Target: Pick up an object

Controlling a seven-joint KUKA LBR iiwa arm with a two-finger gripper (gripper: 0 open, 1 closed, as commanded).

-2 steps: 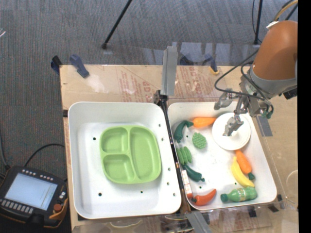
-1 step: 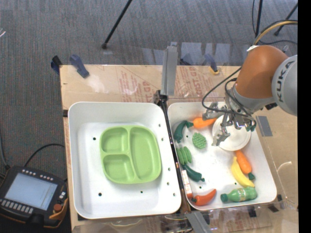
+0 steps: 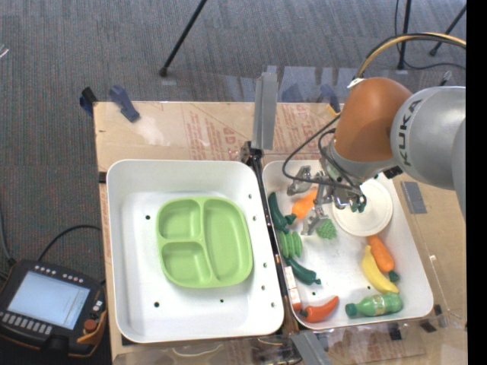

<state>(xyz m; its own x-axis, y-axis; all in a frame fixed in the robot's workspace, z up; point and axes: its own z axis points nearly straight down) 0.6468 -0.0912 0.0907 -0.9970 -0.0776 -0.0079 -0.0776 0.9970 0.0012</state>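
The right bin (image 3: 422, 268) holds several toy foods. My gripper (image 3: 326, 202) hangs low over its upper left part, under the grey and orange wrist (image 3: 373, 128). A small orange piece (image 3: 304, 206) lies just left of the gripper, and a green broccoli (image 3: 326, 230) sits directly below it. I cannot tell whether either one touches the gripper. A white round dish (image 3: 367, 210) lies just to the right of the gripper.
An orange carrot (image 3: 381, 253), a yellow banana (image 3: 375, 271), a green bottle (image 3: 374, 305) and a red chili (image 3: 319, 309) lie along the right bin's lower part. Green pods (image 3: 291, 243) line its left wall. The left bin (image 3: 129, 204) holds a green divided plate (image 3: 204, 242).
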